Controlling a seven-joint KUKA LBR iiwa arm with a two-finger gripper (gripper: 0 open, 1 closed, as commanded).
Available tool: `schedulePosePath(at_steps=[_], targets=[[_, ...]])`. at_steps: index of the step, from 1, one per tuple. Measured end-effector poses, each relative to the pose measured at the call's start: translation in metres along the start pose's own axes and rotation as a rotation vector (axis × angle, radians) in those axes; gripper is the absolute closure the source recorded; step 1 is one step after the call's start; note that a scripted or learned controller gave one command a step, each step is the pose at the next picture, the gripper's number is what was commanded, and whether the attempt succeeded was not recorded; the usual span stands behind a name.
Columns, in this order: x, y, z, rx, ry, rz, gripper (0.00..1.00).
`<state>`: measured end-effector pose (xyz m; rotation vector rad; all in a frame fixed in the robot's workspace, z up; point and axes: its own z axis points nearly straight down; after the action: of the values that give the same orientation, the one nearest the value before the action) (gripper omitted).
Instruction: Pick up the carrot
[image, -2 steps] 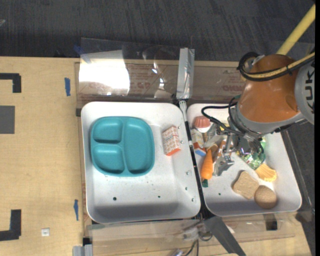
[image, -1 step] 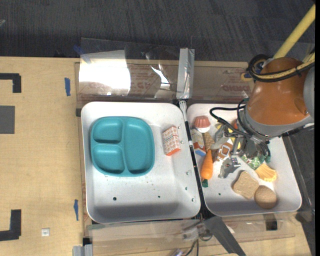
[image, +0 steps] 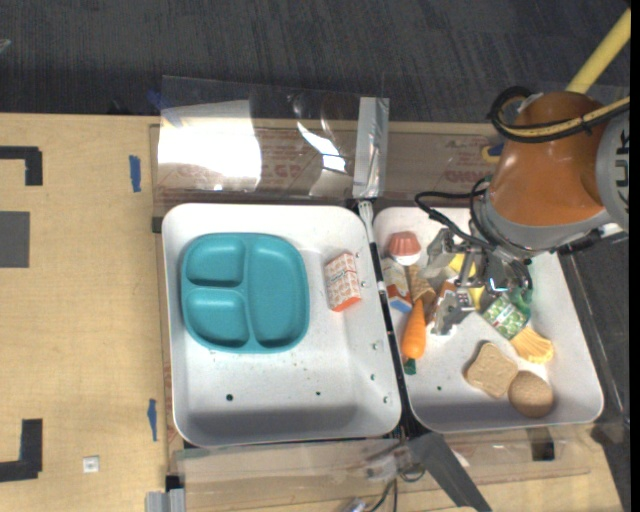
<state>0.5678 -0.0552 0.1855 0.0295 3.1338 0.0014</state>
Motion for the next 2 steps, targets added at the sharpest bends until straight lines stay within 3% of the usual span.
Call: schedulePosePath(at_steps=[1,2], targets=[[0.024,-0.034,0.081,0.0,-0.004,0.126,0.0],[0.066,-0.112,0.079,0.003,0.008,0.173,0.0]])
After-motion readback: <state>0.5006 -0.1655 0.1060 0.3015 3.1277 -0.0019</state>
